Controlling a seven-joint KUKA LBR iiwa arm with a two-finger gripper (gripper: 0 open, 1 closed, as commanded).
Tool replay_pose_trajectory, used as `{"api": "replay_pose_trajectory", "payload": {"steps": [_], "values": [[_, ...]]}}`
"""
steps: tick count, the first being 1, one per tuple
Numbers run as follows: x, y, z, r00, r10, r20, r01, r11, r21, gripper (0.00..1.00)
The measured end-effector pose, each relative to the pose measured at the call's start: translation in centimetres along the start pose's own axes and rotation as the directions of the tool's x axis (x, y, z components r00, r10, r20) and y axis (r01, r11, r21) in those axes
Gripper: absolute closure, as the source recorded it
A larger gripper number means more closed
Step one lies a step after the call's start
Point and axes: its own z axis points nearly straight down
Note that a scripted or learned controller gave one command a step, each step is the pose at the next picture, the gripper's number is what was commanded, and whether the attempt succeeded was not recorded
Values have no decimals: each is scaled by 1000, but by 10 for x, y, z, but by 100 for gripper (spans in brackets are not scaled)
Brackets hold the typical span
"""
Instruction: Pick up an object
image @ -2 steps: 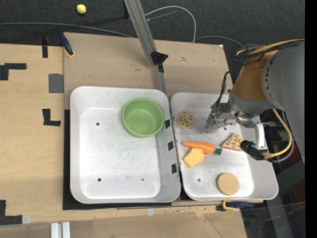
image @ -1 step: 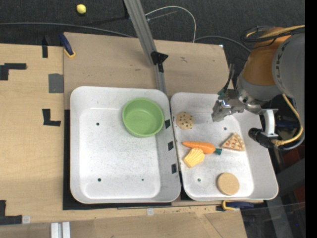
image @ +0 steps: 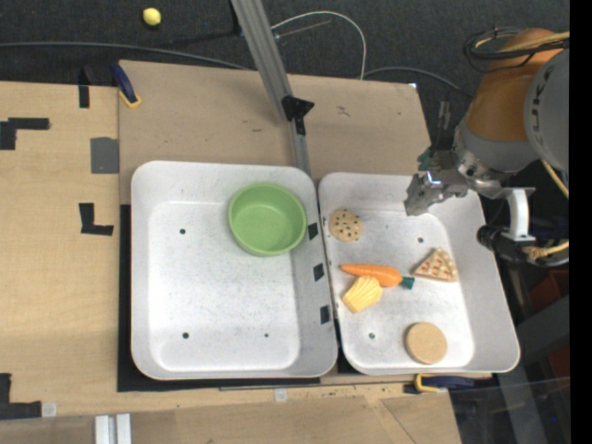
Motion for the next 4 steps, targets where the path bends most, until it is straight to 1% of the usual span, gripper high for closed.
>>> {"api": "replay_pose_trajectory", "payload": {"steps": [1, 2, 3, 4], "values": [[55, -12, -15, 1000, -5, -3, 5, 1000, 4, 100], [100, -19, -22, 1000, -5, -3, 5, 1000, 5, 100], [153, -37, -32, 1000, -6, -3, 6, 1000, 6, 100], [209, -42, -33, 1000, -7, -2, 7, 1000, 6, 100]]}}
